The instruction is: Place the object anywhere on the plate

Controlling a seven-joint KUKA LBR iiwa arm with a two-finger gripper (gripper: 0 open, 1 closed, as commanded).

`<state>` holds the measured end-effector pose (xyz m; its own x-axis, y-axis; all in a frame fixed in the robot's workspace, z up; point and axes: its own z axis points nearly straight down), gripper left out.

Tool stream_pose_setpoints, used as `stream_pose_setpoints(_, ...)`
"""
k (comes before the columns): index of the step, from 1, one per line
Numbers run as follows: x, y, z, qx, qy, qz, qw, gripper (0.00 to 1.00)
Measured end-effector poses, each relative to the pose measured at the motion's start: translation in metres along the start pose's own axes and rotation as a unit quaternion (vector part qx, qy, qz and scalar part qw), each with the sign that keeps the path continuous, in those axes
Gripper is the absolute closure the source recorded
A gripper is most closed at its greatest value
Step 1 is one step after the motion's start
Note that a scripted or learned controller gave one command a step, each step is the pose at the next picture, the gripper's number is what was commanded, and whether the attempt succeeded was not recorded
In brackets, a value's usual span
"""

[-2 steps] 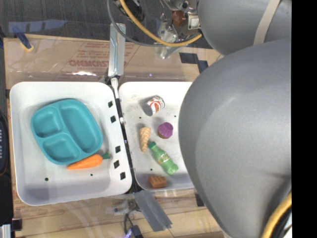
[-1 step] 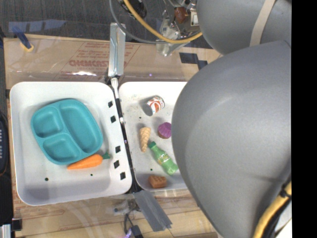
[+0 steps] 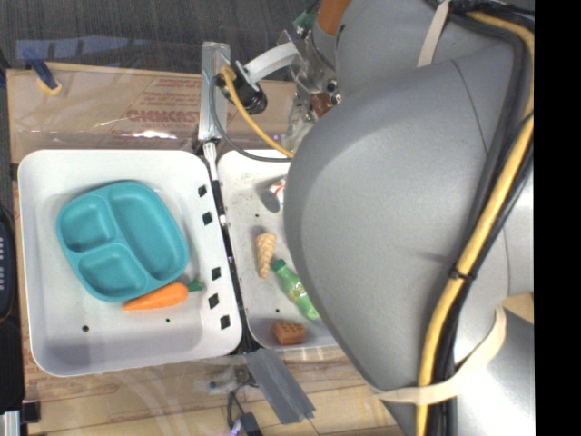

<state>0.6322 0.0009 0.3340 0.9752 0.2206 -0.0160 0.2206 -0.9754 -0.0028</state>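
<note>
Lining the bench is brown cardboard [image 3: 109,107] with red print under a clear, wrinkled plastic sheet, and beyond its far edge runs a dark ribbed floor [image 3: 136,7]. A strip of blue tape [image 3: 41,73] sits at the cardboard's upper left corner, and a strip of grey tape [image 3: 280,387] lies at the near edge below the gap between the bins. The left bin [image 3: 36,352] holds a teal plate [image 3: 136,225] with three compartments, set toward the bin's far half. A carrot [image 3: 154,299] lies flat on the bin floor just outside the plate, hard against its near rim and seemingly touching it. The carrot's long axis runs nearly left to right, tilted a little so that the right end sits higher in the view; its green leafy end points right, toward the divider between the bins, and its narrow tip points left. The right bin [image 3: 245,198] holds a pale ridged piece [image 3: 265,252], a green bottle-shaped thing [image 3: 295,289] just beside it, and a brown block [image 3: 290,333] near the front wall. The grey arm [image 3: 399,216] covers most of that bin. The gripper [image 3: 307,107] sits over the right bin's far edge, well apart from the carrot; whether it is spread or closed cannot be told.
</note>
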Motion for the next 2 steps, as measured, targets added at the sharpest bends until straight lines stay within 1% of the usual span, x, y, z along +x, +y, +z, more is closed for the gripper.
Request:
stream_pose_setpoints(1,-0.0235,0.0157,0.0283,0.0,0.002,-0.017,0.9999,1.0)
stream_pose_setpoints(2,-0.022,0.0115,0.0197,0.001,-0.001,-0.023,0.9997,1.0)
